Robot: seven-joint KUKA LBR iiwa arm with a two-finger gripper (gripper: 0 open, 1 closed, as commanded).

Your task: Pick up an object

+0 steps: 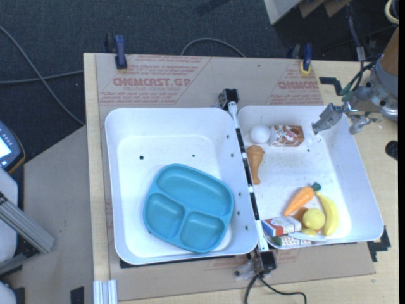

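Observation:
The right bin [354, 163] holds several small items. A white egg [260, 134] lies next to a red-and-white packet [288, 135] at the back. A tan cone-shaped piece [255, 160] rests against the left wall. Toward the front lie a carrot [299, 199], a banana [329, 213], a lemon [314, 218] and a small carton [283, 226]. My gripper [342, 120] hangs over the bin's back right corner, just right of the packet. It is open, with nothing between the fingers [323, 120].
The left bin [126, 138] carries a blue divided plate [187, 207]. Black clips [230, 97] join the bins at the centre wall. Blue clamps [118, 47] hold the cardboard sheet at the bench's far edge. Cables run behind the bench.

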